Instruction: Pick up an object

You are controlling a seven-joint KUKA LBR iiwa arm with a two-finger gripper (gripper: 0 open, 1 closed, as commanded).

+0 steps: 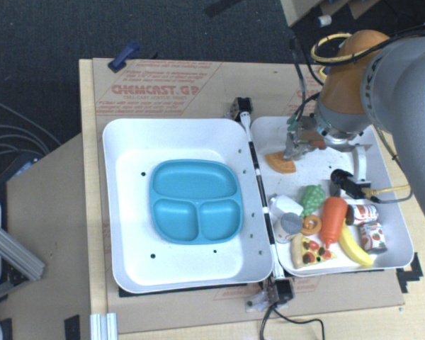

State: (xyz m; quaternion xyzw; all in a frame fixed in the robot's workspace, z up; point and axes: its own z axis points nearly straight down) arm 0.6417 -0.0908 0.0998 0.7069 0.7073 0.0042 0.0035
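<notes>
My gripper [292, 149] hangs low at the back left of the right bin [404, 257]. Just below it and toward the front lies a flat orange-brown food piece [280, 163], touching or nearly touching the gripper's tip. I see nothing held in the gripper. The front of the same bin is crowded with an orange carrot [333, 219], a green leafy piece [312, 198], a banana [355, 248], a pizza slice [310, 251], a small donut [311, 225], two red-and-white cans [372, 237] and a white cup [286, 207].
The left bin [120, 190] holds a blue divided plate [195, 199] at its middle. A black divider rail [255, 168] runs between the bins. Bare bin floor [319, 170] lies between the gripper and the pile of toys.
</notes>
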